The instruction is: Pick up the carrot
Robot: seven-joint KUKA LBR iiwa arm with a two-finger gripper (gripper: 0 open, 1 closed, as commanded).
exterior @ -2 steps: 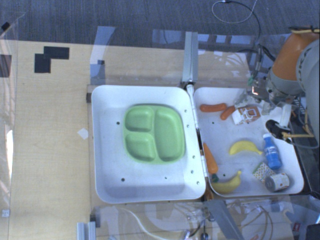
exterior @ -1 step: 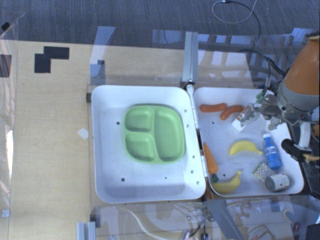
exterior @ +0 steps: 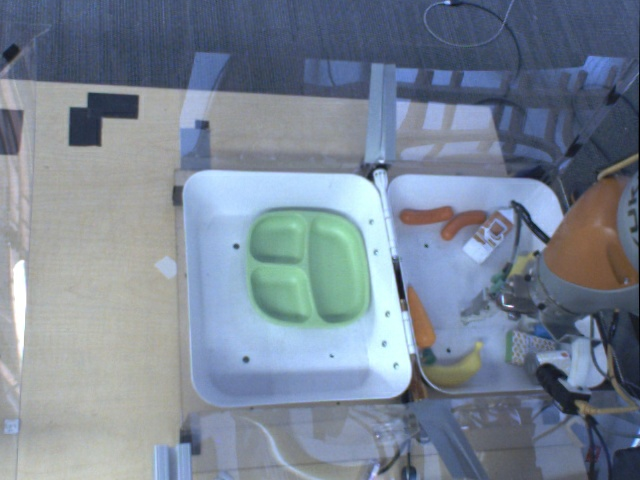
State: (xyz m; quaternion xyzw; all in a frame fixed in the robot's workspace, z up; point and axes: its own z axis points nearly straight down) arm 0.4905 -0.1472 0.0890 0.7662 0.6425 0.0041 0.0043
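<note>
While the arm [exterior: 600, 243] is reaching in from the right, its grey body and orange band are hanging over the right edge of the right bin [exterior: 440, 190], bent down toward the bin floor. The gripper [exterior: 487, 303] is pointing left and sitting low over the middle of that bin, near the floor, with nothing visible between its fingers; whether the jaws are open or closed is something I cannot tell at this slant, since the metal parts are blurring together.

Two white bins are lying side by side on the bench. The left bin [exterior: 215, 268] is holding one green tray [exterior: 308, 268] with three compartments. The right bin is holding one carrot [exterior: 420, 320], one banana [exterior: 455, 367], two sausages [exterior: 428, 215] near the far wall, the second sausage [exterior: 461, 225] lying just beside the first, and one small white carton [exterior: 489, 236] with a red-brown mark, next to them.

The carrot is looking slim and orange, tapering toward its far end, and is lying lengthwise against the left wall of the right bin, close to the divider between the bins. Its near, thicker end is lying just beside the banana's tip, at the front left corner. It is lying apart from the gripper, to the gripper's left.
</note>
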